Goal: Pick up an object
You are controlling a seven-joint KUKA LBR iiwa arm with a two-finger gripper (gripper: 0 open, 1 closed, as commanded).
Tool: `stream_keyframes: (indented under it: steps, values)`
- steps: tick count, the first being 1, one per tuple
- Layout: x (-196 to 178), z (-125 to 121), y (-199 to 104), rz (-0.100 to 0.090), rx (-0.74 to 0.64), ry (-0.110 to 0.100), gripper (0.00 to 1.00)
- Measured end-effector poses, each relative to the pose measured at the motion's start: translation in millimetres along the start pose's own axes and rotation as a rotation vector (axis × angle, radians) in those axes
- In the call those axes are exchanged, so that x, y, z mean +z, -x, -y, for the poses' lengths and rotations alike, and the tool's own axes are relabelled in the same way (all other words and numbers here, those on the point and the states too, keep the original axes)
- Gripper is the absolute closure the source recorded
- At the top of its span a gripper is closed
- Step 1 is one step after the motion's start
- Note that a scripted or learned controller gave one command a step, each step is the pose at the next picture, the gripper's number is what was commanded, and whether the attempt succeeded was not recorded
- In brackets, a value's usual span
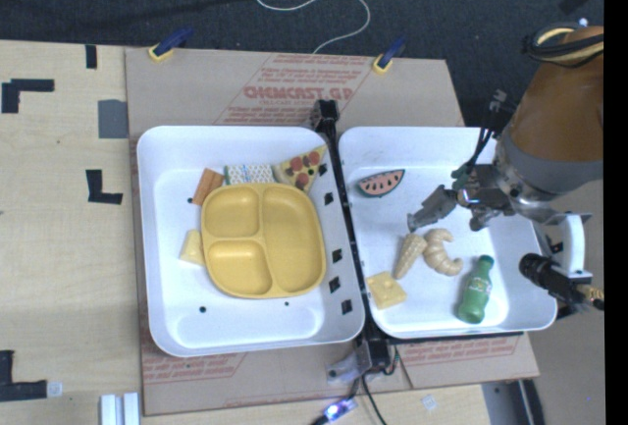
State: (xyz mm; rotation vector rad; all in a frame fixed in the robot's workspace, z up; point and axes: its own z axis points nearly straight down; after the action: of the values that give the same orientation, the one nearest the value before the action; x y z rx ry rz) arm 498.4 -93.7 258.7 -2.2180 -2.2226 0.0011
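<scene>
The tool [444, 207] hangs over the right bin [510, 317], above the croissant [441, 251].

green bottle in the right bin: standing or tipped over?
Tipped over. The green bottle lies flat on the right bin floor, its whole side showing, cap toward the far wall, beside the croissant.

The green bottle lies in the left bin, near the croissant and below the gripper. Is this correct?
Not quite. The camera view shows the green bottle in the right bin, not the left one. The rest holds: it lies near the croissant, below the gripper.
</scene>
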Motion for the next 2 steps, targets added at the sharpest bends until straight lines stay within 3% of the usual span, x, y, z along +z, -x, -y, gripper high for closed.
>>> stream_keyframes:
  steps: [2]
  values:
    - [112,0,0,0.000,0.002,-0.006,0.00]
